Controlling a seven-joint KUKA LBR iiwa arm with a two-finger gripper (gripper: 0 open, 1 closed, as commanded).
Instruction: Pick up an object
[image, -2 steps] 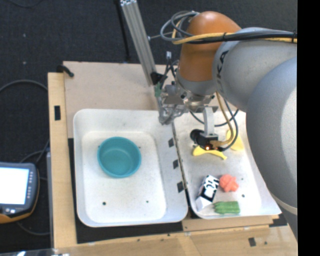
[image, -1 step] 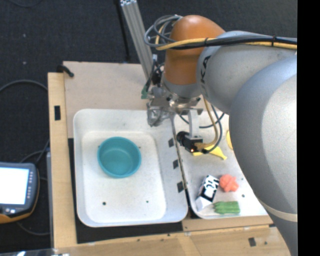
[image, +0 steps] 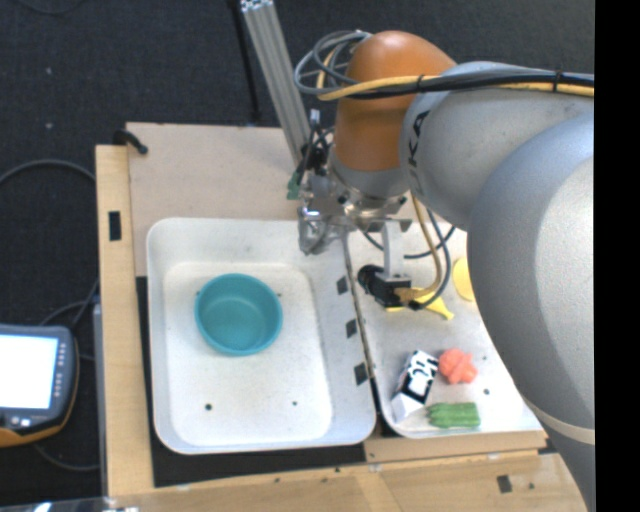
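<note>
Lying in the left bin (image: 170, 420), a teal bowl (image: 238, 314) is being shown; the gripper (image: 313, 236) is being held over that bin's far right corner, its state undeterminable. A banana (image: 425, 299), orange object (image: 458, 366) and green object (image: 453, 415) are being kept in the right bin (image: 400, 425).

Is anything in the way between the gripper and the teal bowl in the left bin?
Nothing visible blocks it. The gripper hangs over the left bin's upper right corner, and bare white floor lies between it and the teal bowl. The other objects sit in the right bin.
</note>
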